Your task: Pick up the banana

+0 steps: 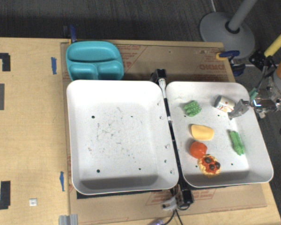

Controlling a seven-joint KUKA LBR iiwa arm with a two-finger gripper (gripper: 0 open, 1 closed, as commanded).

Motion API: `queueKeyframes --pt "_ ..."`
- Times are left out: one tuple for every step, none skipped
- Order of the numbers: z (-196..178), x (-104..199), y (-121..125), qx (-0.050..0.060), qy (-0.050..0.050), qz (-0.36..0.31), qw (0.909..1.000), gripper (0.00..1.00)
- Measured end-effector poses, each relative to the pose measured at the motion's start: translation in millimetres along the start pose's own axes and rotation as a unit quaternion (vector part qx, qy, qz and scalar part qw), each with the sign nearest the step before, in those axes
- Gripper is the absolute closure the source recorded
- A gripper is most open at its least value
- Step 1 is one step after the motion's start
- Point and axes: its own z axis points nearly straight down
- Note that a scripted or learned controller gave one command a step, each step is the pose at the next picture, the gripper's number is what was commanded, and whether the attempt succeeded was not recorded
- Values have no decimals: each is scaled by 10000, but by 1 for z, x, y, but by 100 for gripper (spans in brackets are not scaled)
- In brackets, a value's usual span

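Two white bins sit side by side on the tabletop point(28, 125). The left bin point(117, 135) fills the middle of the frame; the right bin point(253, 163) takes the right part.

The right bin holds six things, one of each kind. A yellow banana point(202, 132), a short curved piece, lies near the middle of that bin. Just below it and slightly left sits one red tomato point(198, 149), and touching the tomato's lower right is one pizza slice point(210, 165) with dark spots on it. One small bunch of green grapes point(192, 108) lies above the banana, toward the bin's upper left. One long green vegetable point(236, 142) lies to the right of the banana, well apart from it. One small white can point(223, 103) lies tipped over in the upper part of the bin.

The end effector point(241, 108) reaches in from the right edge of the frame, just beside the can, well apart from the banana. Whether it is released or clenched cannot be told.

One teal divided tray point(94, 60) sits at the upper left, just beyond the left bin.
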Motion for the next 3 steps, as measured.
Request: queueKeyframes --pt "110 64 -21 -8 2 -1076 9942 0" --pt "111 104 -69 -4 9 554 9985 0" --pt "6 163 8 -8 1 1136 9935 0"
